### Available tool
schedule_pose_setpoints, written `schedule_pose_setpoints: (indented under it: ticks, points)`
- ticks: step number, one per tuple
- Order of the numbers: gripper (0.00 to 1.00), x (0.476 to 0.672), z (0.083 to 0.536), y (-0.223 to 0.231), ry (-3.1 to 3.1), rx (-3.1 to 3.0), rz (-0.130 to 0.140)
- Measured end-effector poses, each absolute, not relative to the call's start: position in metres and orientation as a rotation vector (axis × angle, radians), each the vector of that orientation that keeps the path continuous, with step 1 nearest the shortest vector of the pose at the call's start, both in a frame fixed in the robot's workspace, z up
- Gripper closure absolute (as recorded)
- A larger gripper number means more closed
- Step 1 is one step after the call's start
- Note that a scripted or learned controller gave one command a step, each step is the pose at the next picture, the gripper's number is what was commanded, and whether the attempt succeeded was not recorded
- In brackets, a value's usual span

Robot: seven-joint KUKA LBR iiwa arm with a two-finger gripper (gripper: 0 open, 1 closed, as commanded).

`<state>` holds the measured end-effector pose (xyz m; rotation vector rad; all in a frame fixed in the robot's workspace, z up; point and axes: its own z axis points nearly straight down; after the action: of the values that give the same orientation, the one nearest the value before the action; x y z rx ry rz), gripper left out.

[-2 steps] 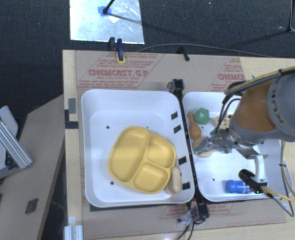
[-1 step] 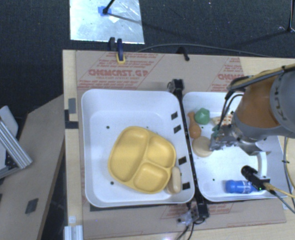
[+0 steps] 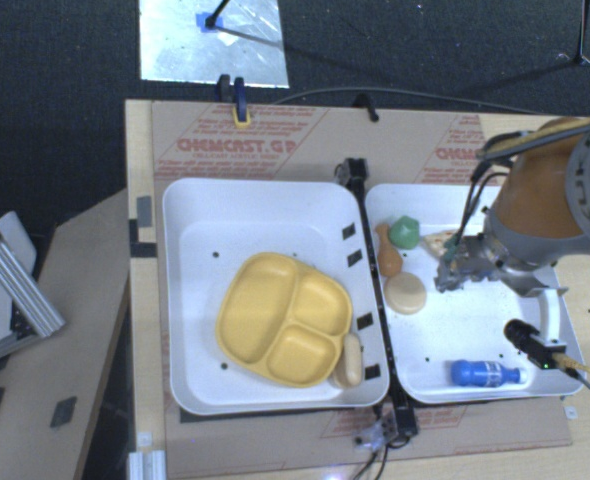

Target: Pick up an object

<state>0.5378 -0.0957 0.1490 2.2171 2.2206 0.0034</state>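
"CHEMCAST GP" in red, printed on the brown board [image 3: 237, 146]

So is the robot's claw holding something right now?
Gripper: over the right bin, near the round tan object; whether it is open, closed or holding anything cannot be told.

Dark carpet floor [image 3: 55, 68], wooden bench [image 3: 305, 128]
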Motion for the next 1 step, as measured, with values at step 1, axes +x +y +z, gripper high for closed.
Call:
schedule_pose_setpoints:
  ticks: [1]
  points:
    - [1.0,0.5387,0.1925,-0.0941,2.222,2.214,0.006]
